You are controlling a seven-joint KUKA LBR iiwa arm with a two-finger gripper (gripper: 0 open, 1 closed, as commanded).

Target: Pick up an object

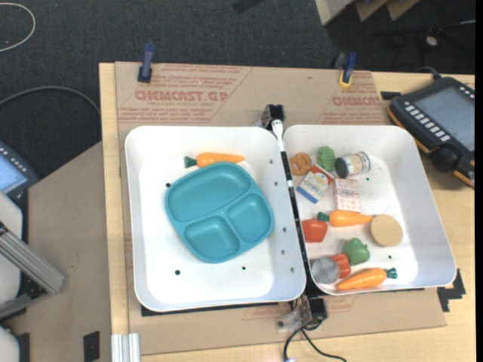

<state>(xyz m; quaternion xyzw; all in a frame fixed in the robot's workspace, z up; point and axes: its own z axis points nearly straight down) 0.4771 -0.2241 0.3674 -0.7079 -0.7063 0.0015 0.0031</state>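
Here, teal tray (219,212) mid-bin, carrot (216,158) near rim

A teal divided tray (218,213) and an orange carrot (219,158) with green top lie in the white left bin (151,262). The white right bin (423,202) holds orange carrots (350,219), a green pepper (356,250) and a tan disc (386,230).

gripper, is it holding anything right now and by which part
Cannot tell. What can be seen lies loose: one carrot beside the teal tray in the left bin, the rest in the right bin.
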